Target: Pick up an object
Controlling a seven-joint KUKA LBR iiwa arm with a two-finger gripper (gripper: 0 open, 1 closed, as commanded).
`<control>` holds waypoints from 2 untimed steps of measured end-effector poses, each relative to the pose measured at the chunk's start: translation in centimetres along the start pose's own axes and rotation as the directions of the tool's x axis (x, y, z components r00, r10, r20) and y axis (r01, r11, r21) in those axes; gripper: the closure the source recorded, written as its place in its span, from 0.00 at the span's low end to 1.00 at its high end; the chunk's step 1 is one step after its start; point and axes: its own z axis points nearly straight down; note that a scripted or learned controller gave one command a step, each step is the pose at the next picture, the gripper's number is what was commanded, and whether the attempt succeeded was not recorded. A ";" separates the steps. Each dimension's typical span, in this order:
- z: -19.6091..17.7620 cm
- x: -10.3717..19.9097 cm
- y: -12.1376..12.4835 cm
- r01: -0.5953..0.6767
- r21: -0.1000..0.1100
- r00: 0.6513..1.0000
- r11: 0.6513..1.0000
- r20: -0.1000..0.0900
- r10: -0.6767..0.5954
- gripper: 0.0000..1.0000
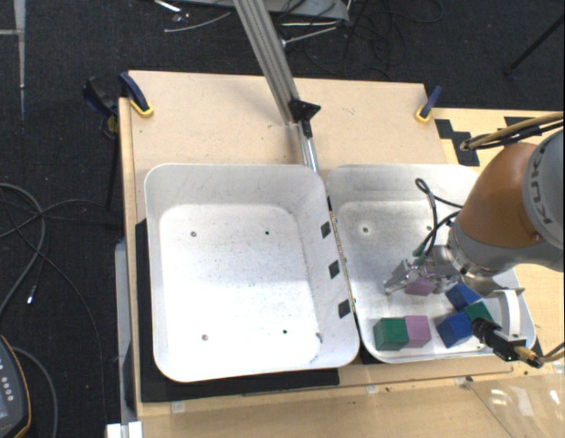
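Since the gripper (412, 279) sits low over a purple piece (419, 287) just above the pink cube (417, 330) — jaw state indeterminable — confirm purchase, then lift straight up.

My gripper (412, 279): low in the right bin (373, 199), over a purple object (419, 286).
Near front wall: green block (390, 334), pink block (417, 330), blue block (454, 328) in a row.
Left bin (172, 190): beside it.

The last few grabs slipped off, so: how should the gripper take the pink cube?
Probably from straight above, closing on the pink cube's far and near faces. Its left face sits against the green cube, and the blue cube crowds the right, so those sides leave little finger room.
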 end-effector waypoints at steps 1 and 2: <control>-1.0 -0.2 0.1 -0.004 -0.002 1.000 1.000 0.002 0.004 1.00; -11.2 9.3 4.7 0.007 -0.011 1.000 1.000 0.001 -0.007 1.00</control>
